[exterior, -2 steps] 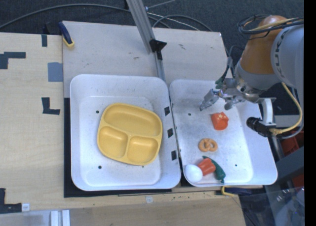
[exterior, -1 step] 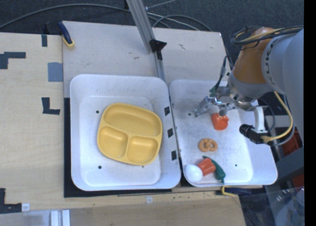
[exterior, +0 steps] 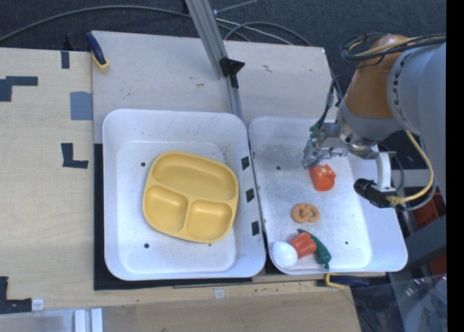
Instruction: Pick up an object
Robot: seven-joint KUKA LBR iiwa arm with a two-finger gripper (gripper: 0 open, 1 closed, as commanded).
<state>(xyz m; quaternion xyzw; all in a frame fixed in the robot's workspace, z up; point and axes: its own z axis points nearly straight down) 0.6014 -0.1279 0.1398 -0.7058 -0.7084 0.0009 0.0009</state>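
Small orange-red plastic block rests on the floor of the right shallow white bin, not yet lifted; the pick is judged incomplete, with closing and raising left to do; the two-finger gripper sits just above and left of the block, close to touching it; whether it is spread or clenched cannot be told; nothing is visibly held.

Arm bent leftward, end effector down.

Even, bright overhead light, soft shadows, mild glare on the white bins, slightly grainy.
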